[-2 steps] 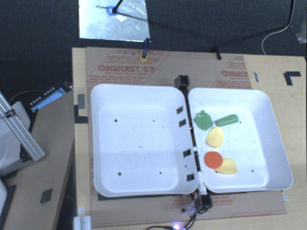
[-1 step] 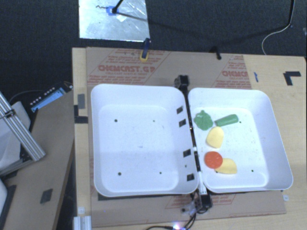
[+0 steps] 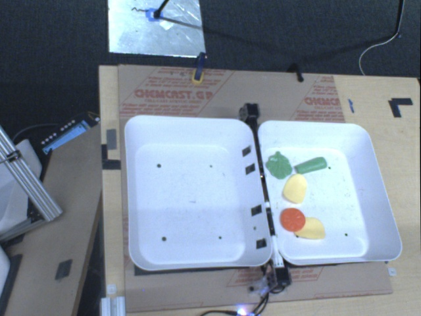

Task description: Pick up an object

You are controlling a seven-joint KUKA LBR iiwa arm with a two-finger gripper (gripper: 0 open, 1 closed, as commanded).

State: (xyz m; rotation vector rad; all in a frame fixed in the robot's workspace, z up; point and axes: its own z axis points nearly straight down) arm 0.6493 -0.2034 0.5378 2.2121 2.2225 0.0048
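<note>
A: Where are the pickable objects?

B: All lie in the right bin, clustered near the divider: green leafy piece, green cylinder, yellow oval, orange disc, yellow lump. They look like smooth plastic. Left bin carries none.

A: Gripper state?

B: Cannot tell.
</note>
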